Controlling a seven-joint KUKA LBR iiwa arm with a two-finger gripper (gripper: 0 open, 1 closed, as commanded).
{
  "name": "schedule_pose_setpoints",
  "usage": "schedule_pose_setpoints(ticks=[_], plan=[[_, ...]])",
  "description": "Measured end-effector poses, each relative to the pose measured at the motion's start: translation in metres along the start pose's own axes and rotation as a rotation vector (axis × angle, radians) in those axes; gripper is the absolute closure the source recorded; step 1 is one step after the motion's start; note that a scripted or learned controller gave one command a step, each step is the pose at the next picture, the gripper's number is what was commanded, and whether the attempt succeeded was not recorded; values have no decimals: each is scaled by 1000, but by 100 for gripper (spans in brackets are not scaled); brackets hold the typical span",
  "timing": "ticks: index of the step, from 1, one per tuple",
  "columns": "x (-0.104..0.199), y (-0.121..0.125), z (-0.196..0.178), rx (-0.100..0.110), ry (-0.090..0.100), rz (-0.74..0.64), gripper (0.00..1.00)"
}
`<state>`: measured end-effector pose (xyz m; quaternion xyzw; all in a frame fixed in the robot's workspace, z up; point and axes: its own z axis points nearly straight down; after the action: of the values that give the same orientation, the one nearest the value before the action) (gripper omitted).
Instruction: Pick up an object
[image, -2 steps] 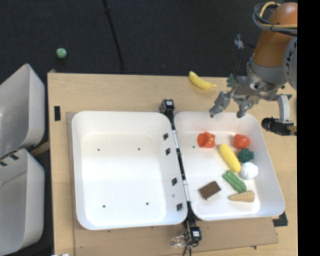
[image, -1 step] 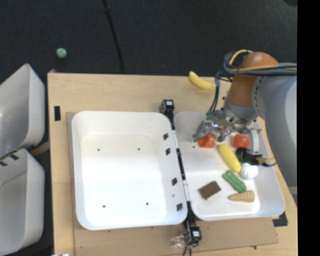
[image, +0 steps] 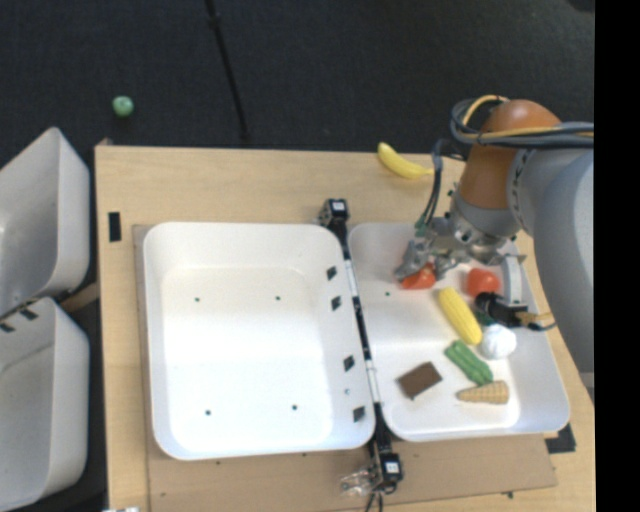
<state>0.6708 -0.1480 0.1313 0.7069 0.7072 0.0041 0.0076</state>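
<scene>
The hand (image: 428, 262) sat low in the right bin (image: 400, 320), right at a small red-orange piece (image: 419, 279) near the bin's upper middle. Whether it had hold of that piece or how wide it stood, I could not tell. The piece looked like light, hard plastic toy food, smooth and likely slippery, best pinched across its narrow width. Just to the right lay a second red object (image: 483, 280), then a corn cob (image: 459, 313), a white ball (image: 497, 343), a green pod (image: 468, 362), a cone (image: 484, 394) and a brown block (image: 419, 379). On the surface (image: 250, 180) beyond lay a banana (image: 402, 163).
</scene>
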Motion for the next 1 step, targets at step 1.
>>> schedule_pose_setpoints(ticks=[1], plan=[[12,-9,-11,5,-1,2,100]])
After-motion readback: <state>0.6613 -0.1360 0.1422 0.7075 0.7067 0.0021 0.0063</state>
